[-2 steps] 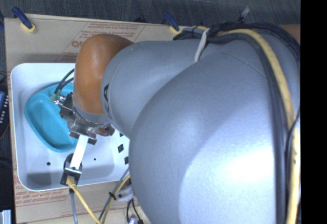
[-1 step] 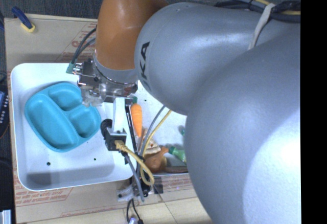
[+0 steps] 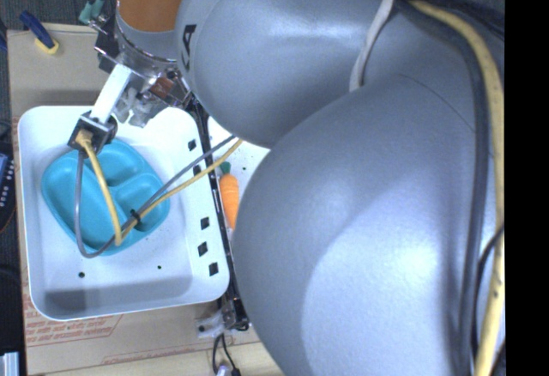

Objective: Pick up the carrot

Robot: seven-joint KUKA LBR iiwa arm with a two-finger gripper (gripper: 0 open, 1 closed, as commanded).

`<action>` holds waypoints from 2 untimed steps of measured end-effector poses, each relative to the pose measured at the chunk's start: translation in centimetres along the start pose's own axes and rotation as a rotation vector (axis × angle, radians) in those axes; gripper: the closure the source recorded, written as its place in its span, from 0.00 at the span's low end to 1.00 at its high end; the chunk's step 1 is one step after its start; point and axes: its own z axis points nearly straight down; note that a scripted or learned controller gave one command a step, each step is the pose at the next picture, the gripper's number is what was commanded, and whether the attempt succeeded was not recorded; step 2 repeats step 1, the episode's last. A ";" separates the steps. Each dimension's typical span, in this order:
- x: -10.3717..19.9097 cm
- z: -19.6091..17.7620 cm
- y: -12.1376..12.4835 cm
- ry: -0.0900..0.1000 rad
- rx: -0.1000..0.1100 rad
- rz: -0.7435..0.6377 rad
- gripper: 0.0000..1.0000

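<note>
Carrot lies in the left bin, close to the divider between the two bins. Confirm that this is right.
Not right. The camera view shows the carrot in the right bin, not the left bin. It does lie close to the divider between the two bins, partly covered by the arm. The left bin holds a blue object.

The arm (image 3: pixel 360 160) is smooth satin grey, the bin (image 3: pixel 51 280) white plastic, the blue dish (image 3: pixel 129 172) glossy, the carrot (image 3: pixel 229 198) matt.
</note>
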 end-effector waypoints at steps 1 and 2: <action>-2.7 14.0 -3.4 -0.012 0.008 0.122 1.00; -2.7 14.0 -3.4 -0.012 0.008 0.122 1.00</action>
